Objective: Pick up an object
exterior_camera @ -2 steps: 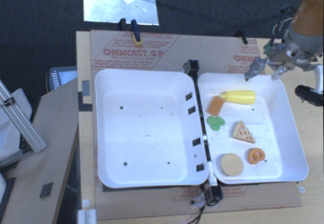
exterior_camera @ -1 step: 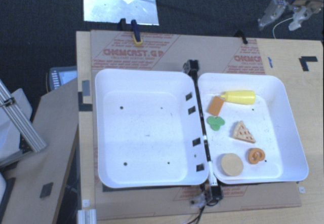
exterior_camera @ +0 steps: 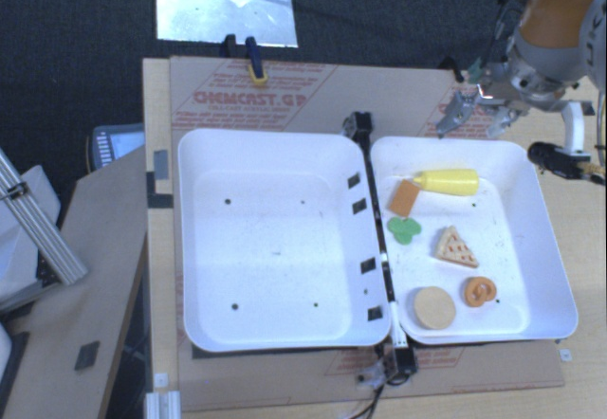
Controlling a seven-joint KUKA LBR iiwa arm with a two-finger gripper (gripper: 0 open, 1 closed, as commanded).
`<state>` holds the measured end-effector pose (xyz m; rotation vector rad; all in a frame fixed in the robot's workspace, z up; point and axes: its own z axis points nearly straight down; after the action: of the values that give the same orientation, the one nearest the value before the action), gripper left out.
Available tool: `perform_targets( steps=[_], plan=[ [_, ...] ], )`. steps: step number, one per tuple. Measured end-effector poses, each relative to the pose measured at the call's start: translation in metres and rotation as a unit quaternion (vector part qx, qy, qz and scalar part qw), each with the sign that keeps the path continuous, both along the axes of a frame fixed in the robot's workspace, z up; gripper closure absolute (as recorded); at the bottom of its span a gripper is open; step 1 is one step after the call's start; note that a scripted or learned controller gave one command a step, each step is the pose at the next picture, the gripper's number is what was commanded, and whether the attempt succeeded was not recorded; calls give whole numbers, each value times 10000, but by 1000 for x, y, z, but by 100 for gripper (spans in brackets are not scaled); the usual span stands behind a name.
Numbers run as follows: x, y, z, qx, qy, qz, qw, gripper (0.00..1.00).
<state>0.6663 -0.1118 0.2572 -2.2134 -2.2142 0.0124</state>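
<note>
The fingers (exterior_camera: 479,114) hung above the right bin's (exterior_camera: 542,218) far rim, apparently spread and holding nothing; next, descend onto the yellow bottle (exterior_camera: 450,182)

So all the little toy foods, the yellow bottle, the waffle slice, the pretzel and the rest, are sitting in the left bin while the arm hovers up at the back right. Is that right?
Not quite. The camera view shows the yellow bottle, waffle slice, pretzel and the others lying in the right bin, not the left bin. The rest holds: the gripper hovers at the back right, above that bin's far edge.
</note>
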Motion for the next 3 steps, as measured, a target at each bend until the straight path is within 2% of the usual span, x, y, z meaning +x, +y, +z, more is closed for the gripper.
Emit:
perform_targets(
  steps=[1,2,3],
  plan=[
    [4,34,139,-16,-157,40,9999,0],
    [-5,59,-83,0,-4,29,10000,0],
    [-1,57,-61,-12,-89,28,10000,100]
  ],
)
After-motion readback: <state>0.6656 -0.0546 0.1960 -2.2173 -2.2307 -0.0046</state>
